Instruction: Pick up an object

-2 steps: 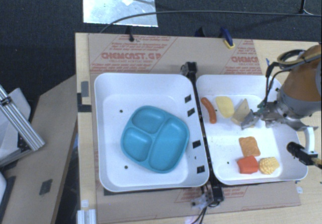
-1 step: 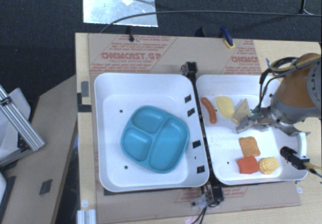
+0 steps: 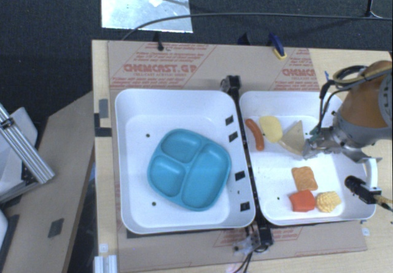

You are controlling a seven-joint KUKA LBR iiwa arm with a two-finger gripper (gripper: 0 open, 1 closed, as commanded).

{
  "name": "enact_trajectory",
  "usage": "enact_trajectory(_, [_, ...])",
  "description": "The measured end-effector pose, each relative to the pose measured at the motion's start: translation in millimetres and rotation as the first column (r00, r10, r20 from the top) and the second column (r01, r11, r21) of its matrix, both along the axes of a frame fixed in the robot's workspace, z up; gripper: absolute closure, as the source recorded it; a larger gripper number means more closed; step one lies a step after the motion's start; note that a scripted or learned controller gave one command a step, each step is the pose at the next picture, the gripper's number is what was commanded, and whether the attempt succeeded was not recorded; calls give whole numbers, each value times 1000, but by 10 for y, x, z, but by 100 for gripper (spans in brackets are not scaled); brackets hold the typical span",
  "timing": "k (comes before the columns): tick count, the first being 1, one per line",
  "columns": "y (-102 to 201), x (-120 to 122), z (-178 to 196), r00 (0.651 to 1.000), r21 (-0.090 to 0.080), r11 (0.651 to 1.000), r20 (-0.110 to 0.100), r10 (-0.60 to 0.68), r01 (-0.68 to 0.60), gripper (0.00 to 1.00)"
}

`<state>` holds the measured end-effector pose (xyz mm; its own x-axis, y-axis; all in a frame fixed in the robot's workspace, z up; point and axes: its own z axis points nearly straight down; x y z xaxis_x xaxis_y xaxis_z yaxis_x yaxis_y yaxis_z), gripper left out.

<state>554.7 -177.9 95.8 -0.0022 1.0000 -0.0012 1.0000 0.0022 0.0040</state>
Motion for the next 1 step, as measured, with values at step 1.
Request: enact_trajectory(1, [22, 50, 442, 1000, 0, 1000, 2, 3, -3, 100])
